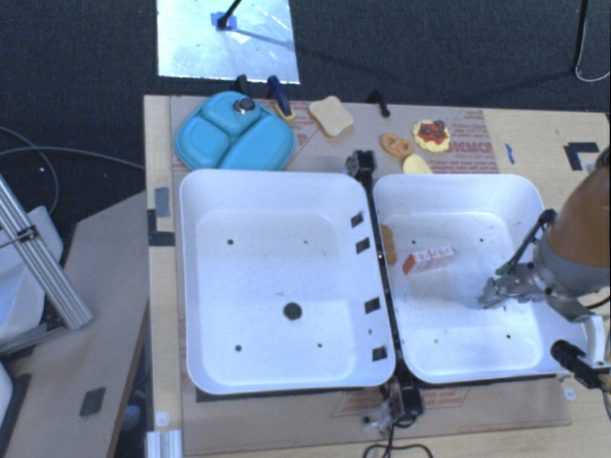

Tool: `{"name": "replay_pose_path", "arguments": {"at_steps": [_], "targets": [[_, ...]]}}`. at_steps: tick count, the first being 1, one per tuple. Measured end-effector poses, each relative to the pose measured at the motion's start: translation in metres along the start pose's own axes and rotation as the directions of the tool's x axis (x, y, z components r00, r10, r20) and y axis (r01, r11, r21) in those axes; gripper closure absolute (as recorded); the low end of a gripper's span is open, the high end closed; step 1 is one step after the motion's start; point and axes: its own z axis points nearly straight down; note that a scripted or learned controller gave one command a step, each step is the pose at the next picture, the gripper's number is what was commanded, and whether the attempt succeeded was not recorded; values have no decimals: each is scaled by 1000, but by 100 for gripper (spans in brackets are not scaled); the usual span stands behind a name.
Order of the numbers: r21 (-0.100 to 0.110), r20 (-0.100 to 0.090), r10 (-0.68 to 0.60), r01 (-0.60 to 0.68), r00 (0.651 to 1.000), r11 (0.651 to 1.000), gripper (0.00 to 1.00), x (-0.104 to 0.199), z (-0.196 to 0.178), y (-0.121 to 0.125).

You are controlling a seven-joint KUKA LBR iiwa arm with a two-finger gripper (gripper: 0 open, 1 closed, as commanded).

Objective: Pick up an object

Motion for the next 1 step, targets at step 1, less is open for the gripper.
{"name": "replay_pose_path", "arguments": {"at_steps": [1], "targets": [[5, 6, -3, 3, 1000, 1000, 100, 9, 14, 87]]}}
